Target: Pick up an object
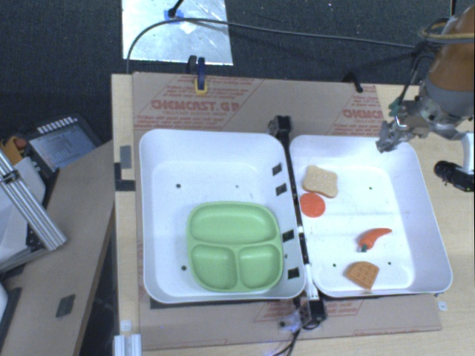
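Claw: claw hung over the right bin's far right corner, holding nothing; spread or pressed together, cannot tell.
Right bin: bread slice touching red disc; orange pepper and waffle piece nearer the front.
Left bin: left bin held green divided plate.

Single fixed camera sitting above bench, looking down at slant, far edge of bench lying toward top of frame. Standing back far enough to be taking in both white bins whole: left bin, right bin, plus cardboard sheet under them and dark floor beyond. Arm reaching in at upper right corner.
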Available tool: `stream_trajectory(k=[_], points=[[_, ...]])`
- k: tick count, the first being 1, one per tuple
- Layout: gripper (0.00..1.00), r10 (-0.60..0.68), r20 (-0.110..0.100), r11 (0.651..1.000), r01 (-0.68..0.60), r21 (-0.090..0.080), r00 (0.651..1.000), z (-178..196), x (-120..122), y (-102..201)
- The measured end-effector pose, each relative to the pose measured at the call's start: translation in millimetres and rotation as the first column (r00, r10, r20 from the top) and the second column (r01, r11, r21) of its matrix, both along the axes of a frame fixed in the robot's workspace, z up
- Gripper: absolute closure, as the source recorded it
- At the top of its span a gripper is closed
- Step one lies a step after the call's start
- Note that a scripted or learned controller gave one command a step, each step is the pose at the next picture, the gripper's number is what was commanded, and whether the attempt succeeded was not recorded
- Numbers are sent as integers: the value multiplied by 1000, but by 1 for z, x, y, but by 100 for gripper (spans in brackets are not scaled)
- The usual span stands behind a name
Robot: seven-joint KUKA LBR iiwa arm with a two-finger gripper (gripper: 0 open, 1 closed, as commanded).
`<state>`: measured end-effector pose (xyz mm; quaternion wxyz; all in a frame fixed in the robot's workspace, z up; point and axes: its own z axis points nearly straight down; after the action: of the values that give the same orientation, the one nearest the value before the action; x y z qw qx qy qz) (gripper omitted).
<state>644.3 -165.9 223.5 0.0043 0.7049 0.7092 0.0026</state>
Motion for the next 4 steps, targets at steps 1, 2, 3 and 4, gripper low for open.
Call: stream_trajectory(k=[1, 2, 3, 4], points=[[100, 1, -2, 1000, -1, 1, 1000, 51, -3, 8], [100, 2, -8, 1000, -2, 4, 1000, 49, -29, 59], [100, 3, -9, 1000, -3, 5, 1000, 51, -42, 113], [100, 2, -10, 1000, -2, 5, 1000, 48, -67, 160]])
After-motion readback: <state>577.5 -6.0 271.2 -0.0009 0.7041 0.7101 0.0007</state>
